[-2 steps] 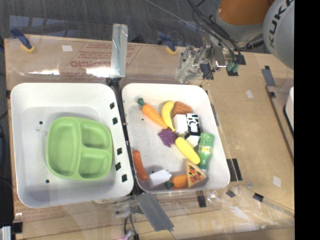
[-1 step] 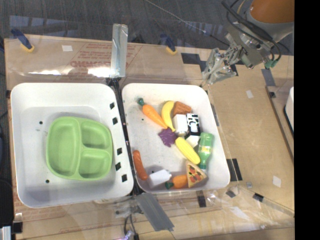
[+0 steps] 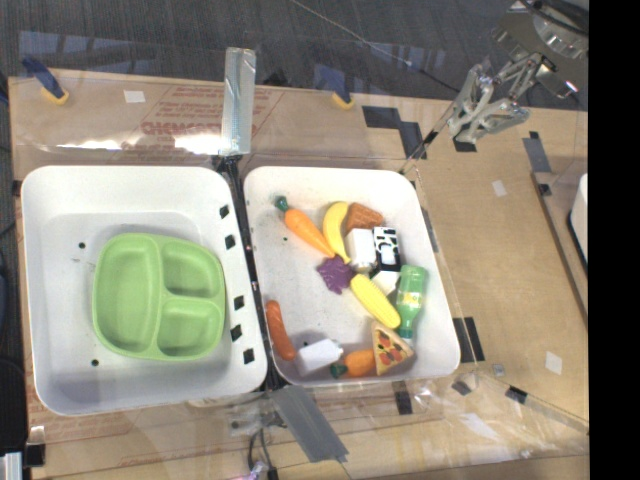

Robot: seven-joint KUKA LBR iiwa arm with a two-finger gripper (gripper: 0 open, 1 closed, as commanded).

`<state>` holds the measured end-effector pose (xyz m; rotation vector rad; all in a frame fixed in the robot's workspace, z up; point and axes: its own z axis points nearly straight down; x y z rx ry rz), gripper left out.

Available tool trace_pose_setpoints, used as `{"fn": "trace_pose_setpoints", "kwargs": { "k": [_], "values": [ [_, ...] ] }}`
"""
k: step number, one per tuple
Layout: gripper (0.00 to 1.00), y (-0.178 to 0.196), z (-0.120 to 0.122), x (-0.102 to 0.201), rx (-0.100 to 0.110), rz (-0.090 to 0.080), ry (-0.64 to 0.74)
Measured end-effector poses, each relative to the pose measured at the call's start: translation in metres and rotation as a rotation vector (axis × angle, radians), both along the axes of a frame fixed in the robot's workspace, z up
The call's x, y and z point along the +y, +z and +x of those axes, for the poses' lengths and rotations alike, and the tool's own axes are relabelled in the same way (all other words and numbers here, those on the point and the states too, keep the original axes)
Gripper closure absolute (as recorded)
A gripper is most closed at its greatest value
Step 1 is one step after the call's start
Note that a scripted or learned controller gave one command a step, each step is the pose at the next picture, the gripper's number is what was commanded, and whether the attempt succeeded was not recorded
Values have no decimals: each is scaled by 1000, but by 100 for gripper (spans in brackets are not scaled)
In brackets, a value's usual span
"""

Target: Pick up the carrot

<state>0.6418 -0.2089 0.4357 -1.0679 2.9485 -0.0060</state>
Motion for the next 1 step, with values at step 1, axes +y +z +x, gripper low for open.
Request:
{"fn": "trace_pose_setpoints", "kwargs": {
  "k": [1],
  "values": [
    [100, -60, -27, 0, 9, 3, 277]
  ]
}}
